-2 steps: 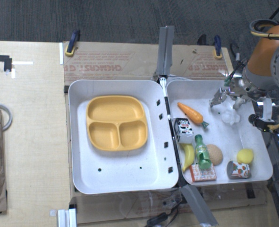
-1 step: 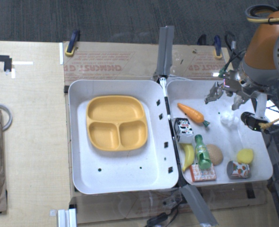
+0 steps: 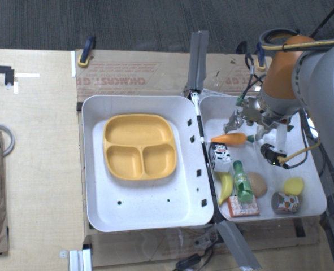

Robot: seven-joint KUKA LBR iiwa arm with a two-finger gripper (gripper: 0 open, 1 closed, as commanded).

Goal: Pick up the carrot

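The grey arm reaches in from the right, its two-finger gripper [image 3: 247,130] poised over the right white bin [image 3: 308,168]. Whether its fingers are spread or closed I cannot tell. The small orange carrot [image 3: 229,139] lies just beside the gripper, near the bin's left wall, with bare floor above it.

arm [image 3: 302,66] — reaching in from right | wrist bent down | end effector [image 3: 247,126] — low

Position: one fixed camera above the bench
Facing: down at a slant onto both white bins [image 3: 93,168]
Range: mid-distance
Arm [image 3: 316,66]: enters from the right
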